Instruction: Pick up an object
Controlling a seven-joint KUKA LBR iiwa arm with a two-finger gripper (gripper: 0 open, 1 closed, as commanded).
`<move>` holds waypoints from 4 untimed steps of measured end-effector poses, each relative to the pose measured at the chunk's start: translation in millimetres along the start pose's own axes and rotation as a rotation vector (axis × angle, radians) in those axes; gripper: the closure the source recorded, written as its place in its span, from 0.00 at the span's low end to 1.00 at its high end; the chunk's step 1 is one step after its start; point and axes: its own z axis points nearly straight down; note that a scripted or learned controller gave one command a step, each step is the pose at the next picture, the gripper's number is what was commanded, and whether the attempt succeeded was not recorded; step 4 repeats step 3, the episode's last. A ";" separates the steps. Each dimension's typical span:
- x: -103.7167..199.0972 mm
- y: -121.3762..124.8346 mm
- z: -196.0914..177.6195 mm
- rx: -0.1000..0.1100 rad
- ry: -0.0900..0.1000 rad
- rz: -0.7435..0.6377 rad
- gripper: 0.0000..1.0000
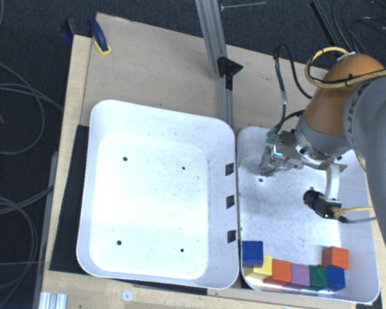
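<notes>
Coloured blocks [295, 268] lie clustered along right bin's [361, 209] near wall; tool's [271, 162] grip unclear.

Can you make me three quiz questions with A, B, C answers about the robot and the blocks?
1. Where are the blocks?
A. Left bin
B. Right bin's near edge
C. On the bench

2. What colour is the block on top at the right end?
A. Orange
B. White
C. Black

3. Where is the gripper?
A. Over the left bin
B. Touching the blocks
C. Over the right bin's far end

Answers: 1 B, they line the right bin front wall. 2 A, the orange block sits on a blue one. 3 C, it is away from the blocks.
</notes>
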 end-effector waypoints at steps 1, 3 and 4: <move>-12.4 -5.0 -107.8 -0.019 -0.003 0.000 1.00; -11.8 -5.0 -140.3 -0.018 -0.002 -0.002 1.00; -11.8 -5.0 -140.3 -0.018 -0.002 -0.002 1.00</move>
